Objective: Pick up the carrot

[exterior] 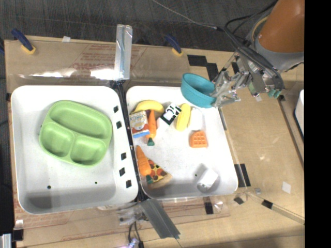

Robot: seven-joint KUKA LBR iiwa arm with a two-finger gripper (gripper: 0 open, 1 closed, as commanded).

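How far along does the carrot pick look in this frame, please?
Nothing looks done: the carrot lies in the right bin beside a banana. The gripper sits at that bin's upper right corner by a teal bowl, apart from the carrot. Reaching over, grasping and lifting all remain.

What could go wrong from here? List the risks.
1. The gripper is right against the bowl, across the bin from the carrot; moving off, it may drag or tip the bowl.
2. The carrot lies tight between a packet and a banana, so a grasp may catch those instead.
3. An orange piece near the bin's left wall looks similar and could be picked by mistake.
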